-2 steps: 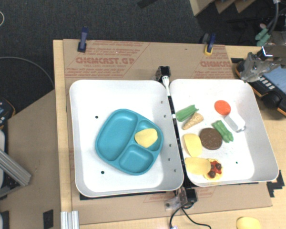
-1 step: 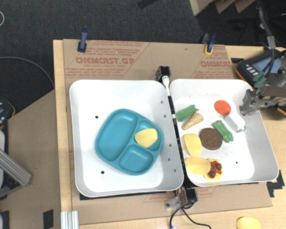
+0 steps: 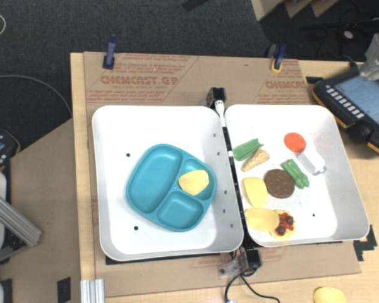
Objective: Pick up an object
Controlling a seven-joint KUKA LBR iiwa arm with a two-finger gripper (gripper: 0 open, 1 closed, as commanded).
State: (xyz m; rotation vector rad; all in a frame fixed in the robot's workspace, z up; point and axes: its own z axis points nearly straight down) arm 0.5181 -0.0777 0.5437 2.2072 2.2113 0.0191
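Left bin (image 3: 107, 169) holds a blue tray (image 3: 155, 191) w/ a yellow piece (image 3: 193, 182) in one compartment. Right bin (image 3: 341, 169) is crowded: brown disc (image 3: 279, 184) touching green pieces (image 3: 295, 173), red ball (image 3: 294, 141) nearby. Pincer state: can't tell.

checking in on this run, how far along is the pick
Looks done: one yellow piece already lies in the blue tray in the left bin. In hand: nothing visible. Left: the right bin holds the brown disc, orange piece and green pieces, all still to pick.
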